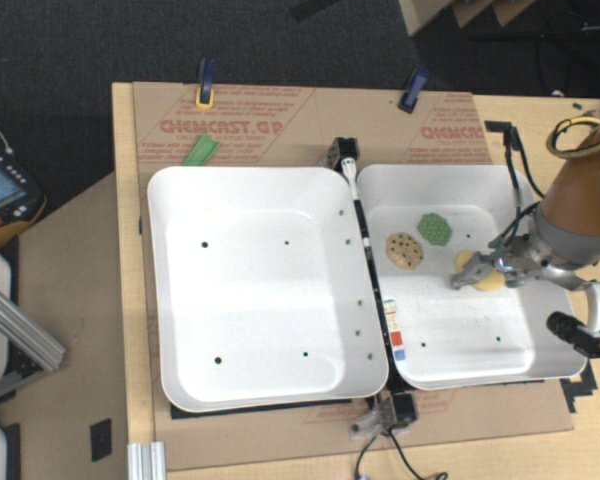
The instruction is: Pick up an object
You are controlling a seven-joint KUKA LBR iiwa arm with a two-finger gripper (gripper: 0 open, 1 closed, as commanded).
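Observation:
In the right bin point(450, 353) lie three small things. A round tan cookie with dark chips point(404, 250) rests near the bin's left wall. Just to its upper right is a green bumpy round object point(435, 229). A pale yellow object point(490, 282) lies at the bin's right side, partly hidden under the gripper. My gripper point(472, 271) reaches in from the right, low over this yellow object and touching or nearly touching it. The grey arm with its orange band point(578, 203) stands above the bin's right edge.
The left bin point(245, 288) sits beside the right one, with a black divider strip point(365, 258) between them. A green piece point(201, 150) lies on the cardboard behind the left bin. Blue clamps point(414, 88) hold the cardboard's far edge.

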